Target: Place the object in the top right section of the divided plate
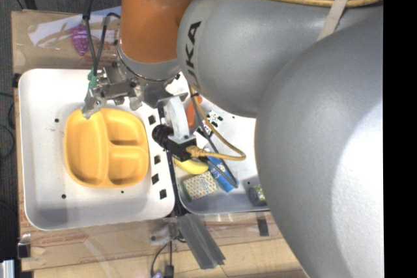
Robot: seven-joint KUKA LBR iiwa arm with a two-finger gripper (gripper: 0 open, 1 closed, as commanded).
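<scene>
A yellow divided plate (106,147) lies in the left white bin (39,140). It has one long section on its left and two smaller ones on its right, and all three look bare. My gripper (112,99) hangs just over the plate's top edge, under the arm's orange band (153,16). I see no object in the gripper's grasp from this angle. The grey arm hides most of the right bin (215,205).
Along the right bin's visible left strip lie a yellow banana-like piece (191,165), a blue item (222,174), a speckled green packet (199,185), a small green thing (257,193) and something orange (190,115). A purple object (79,40) lies on the bench beyond the left bin.
</scene>
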